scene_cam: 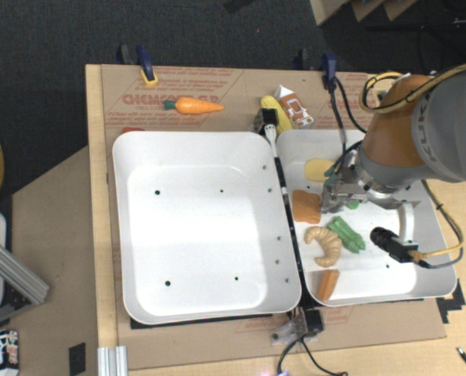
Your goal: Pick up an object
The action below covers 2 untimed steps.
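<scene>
My gripper (336, 200) hangs low over the right bin (425, 282), near its left half. Just left of it lies an orange block (305, 207), close to or touching the fingers. A green piece (347, 234) lies right below the gripper, and a tan croissant (325, 244) sits beside that. A yellow item (317, 169) rests behind the gripper, partly hidden by the wrist. A small orange piece (327, 283) lies near the bin's front edge. Nothing is seen between the fingers.
The left bin (197, 225) stands beside the right one. On the board behind the bins lie a toy carrot (194, 106), a banana (272, 111) and a small brown-and-white box (295, 111). Clamps hold the board's far edge.
</scene>
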### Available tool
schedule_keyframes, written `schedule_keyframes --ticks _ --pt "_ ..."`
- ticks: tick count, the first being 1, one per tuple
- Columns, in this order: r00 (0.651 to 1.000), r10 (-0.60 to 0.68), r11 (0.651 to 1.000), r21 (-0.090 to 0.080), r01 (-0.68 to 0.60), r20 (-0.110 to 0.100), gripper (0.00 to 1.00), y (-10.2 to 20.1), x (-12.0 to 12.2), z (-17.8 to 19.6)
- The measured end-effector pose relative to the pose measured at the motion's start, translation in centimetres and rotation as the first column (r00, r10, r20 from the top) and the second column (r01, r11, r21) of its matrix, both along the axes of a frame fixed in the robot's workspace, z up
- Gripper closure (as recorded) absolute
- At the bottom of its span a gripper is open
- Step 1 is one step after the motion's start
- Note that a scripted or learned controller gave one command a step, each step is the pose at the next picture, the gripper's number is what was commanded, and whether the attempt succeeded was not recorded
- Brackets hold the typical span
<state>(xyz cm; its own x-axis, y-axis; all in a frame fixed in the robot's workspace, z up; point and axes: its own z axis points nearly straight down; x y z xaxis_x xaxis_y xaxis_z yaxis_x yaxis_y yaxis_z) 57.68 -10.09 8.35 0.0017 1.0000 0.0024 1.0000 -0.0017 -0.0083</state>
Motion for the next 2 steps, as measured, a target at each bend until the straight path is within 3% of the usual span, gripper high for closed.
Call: schedule_keyframes --ticks 1,2 --pt "1.000 0.003 1.000 -0.004 -0.003 0.013 1.00 -0.6 5.5 0.2" --pt "1.000 -0.005 1.000 -0.002 0.005 0.000 1.00 -3.4 -4.4 0.0"
